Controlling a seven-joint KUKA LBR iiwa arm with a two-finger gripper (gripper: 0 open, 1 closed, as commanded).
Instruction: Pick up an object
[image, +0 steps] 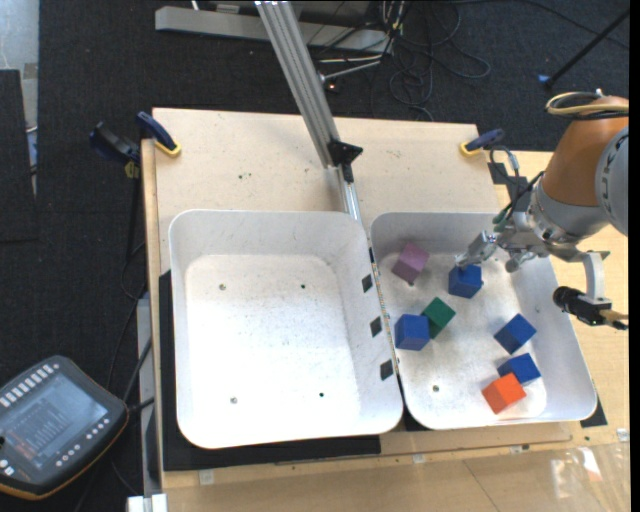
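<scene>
The right bin (560, 330) holds several small blocks. A blue block (465, 281) lies near its upper middle, and my gripper (480, 252) is right above and against its top edge, reaching in from the right. I cannot tell from this angle whether the block is gripped. A pink block (410, 263) lies to its left. A green block (438, 314) touches another blue block (412, 331) near the bin's left wall. Further right are a blue block (515, 332), a smaller blue block (525, 369) and an orange block (503, 392).
The left bin (200, 300) stands beside the right one, sharing a raised divider (375, 300). A metal pole (305, 80) slants across the back of the bench. Clamps sit at the back corners (160, 135). A teach pendant (50, 420) lies at lower left.
</scene>
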